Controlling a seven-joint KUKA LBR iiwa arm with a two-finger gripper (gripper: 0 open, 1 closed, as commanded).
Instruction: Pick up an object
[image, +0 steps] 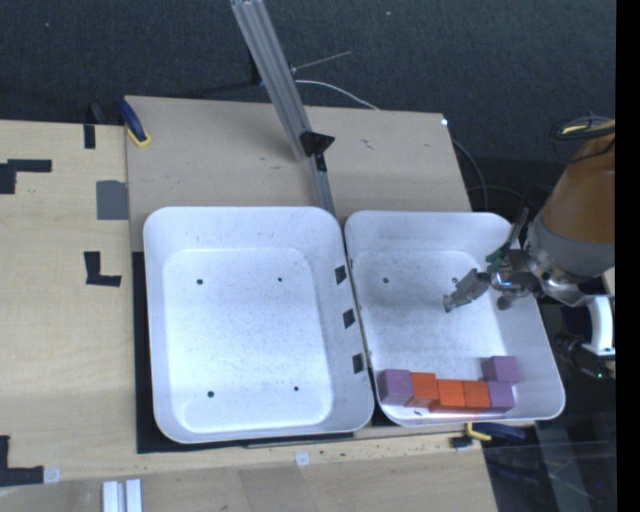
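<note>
Dark carpet surrounds the bench (60, 300), a pale wooden surface bearing black tape marks along its left side. Two white bins sit side by side on it. The left bin (250, 230) is the wider of the two. The right bin (420, 235) carries the task objects along its near edge. A grey rail (283, 90) slants from the far edge of the bench toward the junction of the bins. The arm (585, 215) enters over the right bin's right edge. The gripper (465, 293) hangs over the middle of the right bin, well apart from the blocks; nothing sits between its fingers. Orange blocks (452, 392) lie in a row. Purple blocks (397, 385) flank them at both ends.
</note>
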